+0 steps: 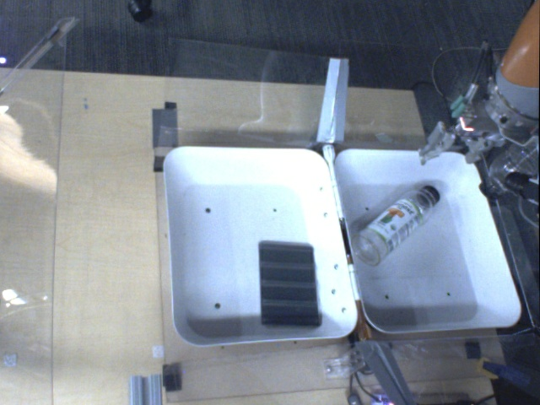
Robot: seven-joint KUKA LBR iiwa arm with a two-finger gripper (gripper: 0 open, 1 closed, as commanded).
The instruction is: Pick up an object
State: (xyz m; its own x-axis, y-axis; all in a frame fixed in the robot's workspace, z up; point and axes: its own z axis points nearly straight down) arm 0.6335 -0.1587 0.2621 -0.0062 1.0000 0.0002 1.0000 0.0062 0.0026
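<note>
bottle [397, 224]: lies on its side in the right bin [498, 306], tilted, dark cap end toward the far right corner, clear base end toward the divider between bins. Nothing touching it.
block [289, 283]: dark ribbed slab, flat in the left bin [194, 192], near the front wall. Second candidate for a pick.
gripper [445, 140]: hangs over the far right corner of the right bin, near the bottle's cap end but apart from it. Holds nothing. Can't tell how wide the fingers are set, too cluttered with cables and brackets.
arm [519, 70]: comes in from the right, orange band visible at the top right edge.
bottle handling: looks like clear plastic, probably light and maybe empty. Round and smooth, so I'd expect it to roll or squirt out if pinched off centre. Thin wall may give under squeeze.
bottle grasp: across the body at mid length, fingers square to the long axis, on the label wrap rather than bare plastic. Cap end is narrower and likely stiffer, but gives less contact.
block handling: looks stiff, flat, non-rolling. Ribs should give grip. Weight unknown. Take it across the short side.
label: white wrap with orange and green patches. Text too small to read, brand not identifiable.
other writing: none legible on the bins or block.
</note>
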